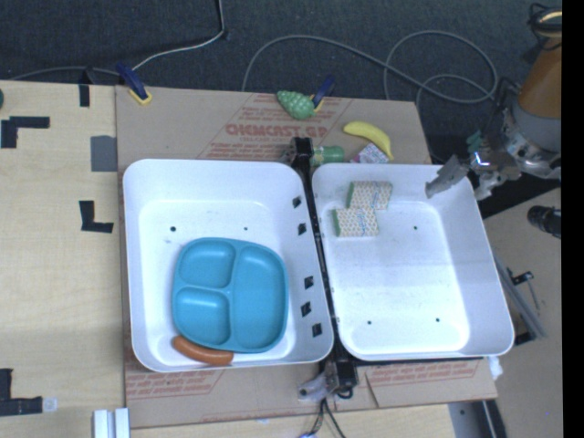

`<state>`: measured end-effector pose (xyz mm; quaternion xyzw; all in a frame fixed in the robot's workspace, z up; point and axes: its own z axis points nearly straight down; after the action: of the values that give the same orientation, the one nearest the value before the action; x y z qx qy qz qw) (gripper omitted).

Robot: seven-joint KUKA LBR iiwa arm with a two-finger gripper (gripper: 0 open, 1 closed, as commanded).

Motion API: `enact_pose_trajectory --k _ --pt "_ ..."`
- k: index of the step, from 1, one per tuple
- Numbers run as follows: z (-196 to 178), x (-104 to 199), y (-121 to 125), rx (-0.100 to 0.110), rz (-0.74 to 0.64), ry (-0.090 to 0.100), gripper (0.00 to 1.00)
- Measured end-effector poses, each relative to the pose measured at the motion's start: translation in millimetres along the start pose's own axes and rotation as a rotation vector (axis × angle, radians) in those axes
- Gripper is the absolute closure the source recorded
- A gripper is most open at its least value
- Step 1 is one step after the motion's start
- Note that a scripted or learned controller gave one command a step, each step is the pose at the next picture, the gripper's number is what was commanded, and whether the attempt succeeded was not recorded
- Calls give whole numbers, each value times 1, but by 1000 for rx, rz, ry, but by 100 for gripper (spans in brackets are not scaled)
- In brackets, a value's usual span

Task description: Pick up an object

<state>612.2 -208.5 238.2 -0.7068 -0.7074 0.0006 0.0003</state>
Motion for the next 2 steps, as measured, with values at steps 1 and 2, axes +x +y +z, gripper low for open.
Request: enact_pose_trajectory --k 1,2 --pt "54 -15 -35 1 1 0 0" --pt "152 19 -38 -3 0 0 0"
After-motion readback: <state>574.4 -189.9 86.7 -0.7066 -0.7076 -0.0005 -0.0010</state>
